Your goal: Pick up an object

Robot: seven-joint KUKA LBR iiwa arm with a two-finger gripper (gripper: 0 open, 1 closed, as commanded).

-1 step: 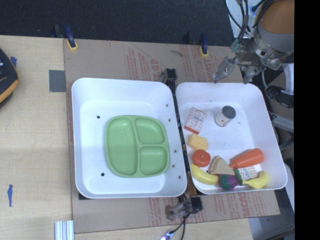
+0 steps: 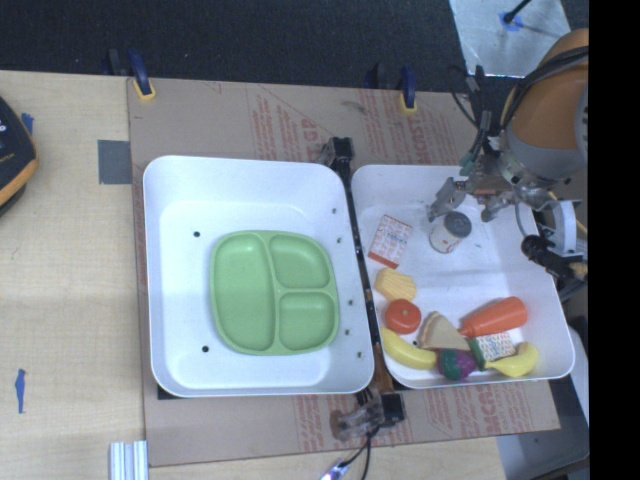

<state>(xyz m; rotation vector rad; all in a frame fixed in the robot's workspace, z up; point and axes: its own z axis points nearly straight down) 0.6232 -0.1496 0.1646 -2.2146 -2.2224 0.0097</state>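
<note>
The arm's gripper (image 2: 470, 200) hung over the far part of the right bin (image 2: 560, 363), its fingers spread apart and nothing between them. Just beneath and beside the fingertips lay a small pale cylinder with a dark end (image 2: 449, 231), apparently the nearest candidate for a pick. A red-and-white packet (image 2: 391, 239) lay to its left. Nearer the camera, the other toys crowded together: a yellow block (image 2: 396, 285), a tomato (image 2: 403, 316), a banana (image 2: 407, 351), a pale wedge (image 2: 440, 330), a carrot (image 2: 494, 315) and a purple piece (image 2: 457, 365). The left bin (image 2: 170, 268) held a green divided tray (image 2: 273, 291). The risk looked plain: the round cylinder could roll or squirt aside as the fingers closed, leaving an empty grasp.
</note>
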